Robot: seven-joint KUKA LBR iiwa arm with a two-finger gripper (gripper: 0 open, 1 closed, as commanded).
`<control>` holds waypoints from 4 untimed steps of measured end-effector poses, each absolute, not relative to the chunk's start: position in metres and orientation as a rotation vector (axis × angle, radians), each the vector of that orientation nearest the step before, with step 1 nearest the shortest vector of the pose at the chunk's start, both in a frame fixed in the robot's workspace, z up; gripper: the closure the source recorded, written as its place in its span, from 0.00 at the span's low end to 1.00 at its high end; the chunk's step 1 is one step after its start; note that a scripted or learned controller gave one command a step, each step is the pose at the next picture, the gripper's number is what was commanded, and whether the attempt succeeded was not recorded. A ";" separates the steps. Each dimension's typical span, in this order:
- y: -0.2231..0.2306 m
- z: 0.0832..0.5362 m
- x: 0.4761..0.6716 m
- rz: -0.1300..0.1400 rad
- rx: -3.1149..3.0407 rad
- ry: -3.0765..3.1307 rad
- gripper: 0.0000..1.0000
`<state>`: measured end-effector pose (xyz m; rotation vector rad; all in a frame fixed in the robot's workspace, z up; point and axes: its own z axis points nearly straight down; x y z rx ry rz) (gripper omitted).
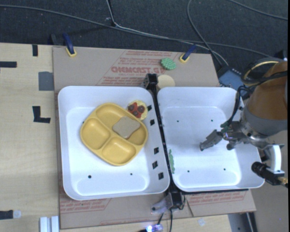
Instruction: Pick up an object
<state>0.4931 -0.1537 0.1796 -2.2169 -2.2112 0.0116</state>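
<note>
Fingers [209, 142] of the gripper [210, 143] hung over the right bin [198, 178]; whether they were spread or closed could not be told, and nothing showed between them.

Across the divider, a brown slice of toast [125, 127] lay on a yellow divided plate [114, 134] in the left bin [106, 185], with a small red-and-dark item [137, 109] at the plate's far edge. Beyond the bins, a green piece [167, 63] sat on the cardboard sheet [111, 64].

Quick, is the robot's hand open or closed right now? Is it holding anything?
Hand: over the right bin, with nothing seen in it; open or closed cannot be told from this view.
</note>
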 end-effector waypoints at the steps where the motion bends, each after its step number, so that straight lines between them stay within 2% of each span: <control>1: -0.154 0.184 0.496 0.002 -2.220 -2.221 0.00; 2: -0.150 0.129 0.485 0.006 -2.216 -2.217 0.00; 3: -0.150 0.084 0.485 0.001 -2.222 -2.224 0.00; 4: -0.151 0.096 0.486 0.000 -2.224 -2.225 1.00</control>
